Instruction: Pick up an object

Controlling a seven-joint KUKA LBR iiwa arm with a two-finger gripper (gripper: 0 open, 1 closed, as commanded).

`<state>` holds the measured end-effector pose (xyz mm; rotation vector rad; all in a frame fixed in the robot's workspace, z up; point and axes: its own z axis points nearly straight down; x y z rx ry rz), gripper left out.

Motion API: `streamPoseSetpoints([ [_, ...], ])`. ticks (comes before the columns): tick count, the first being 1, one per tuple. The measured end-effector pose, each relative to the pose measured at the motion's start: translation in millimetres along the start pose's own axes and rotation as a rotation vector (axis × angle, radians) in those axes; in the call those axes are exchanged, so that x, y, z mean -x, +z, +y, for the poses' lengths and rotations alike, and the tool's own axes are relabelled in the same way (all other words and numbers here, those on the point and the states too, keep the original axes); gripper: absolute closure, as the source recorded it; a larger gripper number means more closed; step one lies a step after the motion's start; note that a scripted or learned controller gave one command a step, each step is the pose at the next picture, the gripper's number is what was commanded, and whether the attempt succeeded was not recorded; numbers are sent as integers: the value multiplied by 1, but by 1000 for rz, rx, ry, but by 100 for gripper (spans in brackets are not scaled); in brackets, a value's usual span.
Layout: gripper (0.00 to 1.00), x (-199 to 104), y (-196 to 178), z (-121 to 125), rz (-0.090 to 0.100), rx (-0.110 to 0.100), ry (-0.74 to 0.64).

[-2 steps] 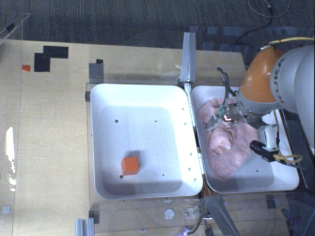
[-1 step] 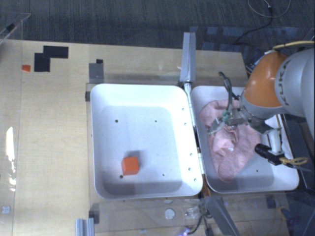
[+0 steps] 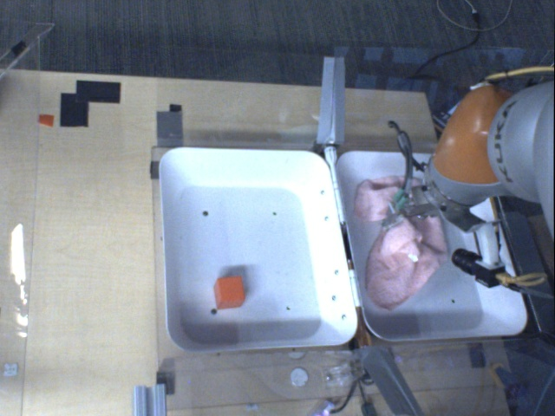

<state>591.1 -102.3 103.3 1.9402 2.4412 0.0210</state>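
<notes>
I find no legible text, label, brand, number or sign on any surface before me; the bench, both bins and my own arm carry nothing I can read.

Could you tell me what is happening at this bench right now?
The grey arm reaches in from the right, its hand low over the pink cloth lying crumpled in the right bin. Whether it has gripped the cloth is unclear. An orange block sits untouched in the left bin.
</notes>
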Motion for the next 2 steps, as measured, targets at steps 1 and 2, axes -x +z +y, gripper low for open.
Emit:
streamPoseSetpoints([
  [1, 100, 2, -115, 83, 9, -19, -77],
  [2, 100, 0, -144, 85, 7, -21, 37],
])
